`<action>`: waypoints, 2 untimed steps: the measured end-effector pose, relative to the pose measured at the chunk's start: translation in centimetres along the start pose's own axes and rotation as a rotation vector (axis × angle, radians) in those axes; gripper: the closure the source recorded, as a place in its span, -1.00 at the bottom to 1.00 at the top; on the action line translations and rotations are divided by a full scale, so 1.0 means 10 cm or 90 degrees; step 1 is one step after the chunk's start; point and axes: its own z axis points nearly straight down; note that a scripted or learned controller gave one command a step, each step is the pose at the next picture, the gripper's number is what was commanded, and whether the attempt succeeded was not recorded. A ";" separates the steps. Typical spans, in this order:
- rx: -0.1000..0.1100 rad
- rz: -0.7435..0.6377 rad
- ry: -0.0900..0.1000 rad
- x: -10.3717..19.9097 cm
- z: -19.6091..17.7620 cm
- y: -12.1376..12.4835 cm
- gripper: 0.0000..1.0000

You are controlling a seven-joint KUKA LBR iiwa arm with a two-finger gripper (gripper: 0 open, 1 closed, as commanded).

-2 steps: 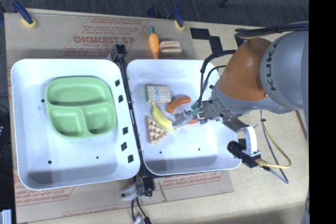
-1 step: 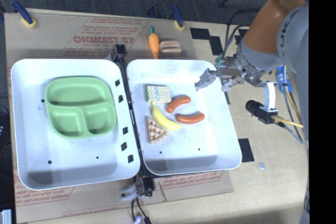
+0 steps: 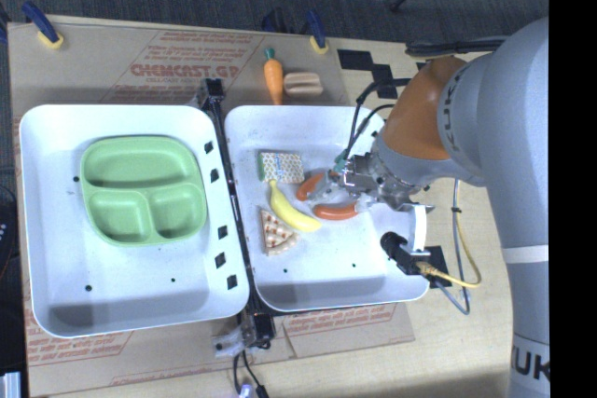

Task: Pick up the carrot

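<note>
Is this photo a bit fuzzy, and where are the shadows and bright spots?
In the camera view the whole picture is soft and grainy; the print on the brown board is barely readable. The white bins look bright but not blown out, with soft grey shadow along their near walls. The gripper is a blurred dark tangle over the right bin. The carrot outside the bins reads clearly.

I see the small orange carrot (image 3: 272,77) lying on the brown cardboard bench (image 3: 168,61) behind the right-hand shallow white bin (image 3: 373,280), while the two-finger gripper (image 3: 338,185) hangs low inside that bin.

Fingers (image 3: 338,183) blurred among clutter, open or closed unclear.
</note>
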 end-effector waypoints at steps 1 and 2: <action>-0.008 -0.038 -0.001 0.33 0.18 1.02 -1.00; -0.008 -0.042 0.000 0.34 0.07 1.02 1.00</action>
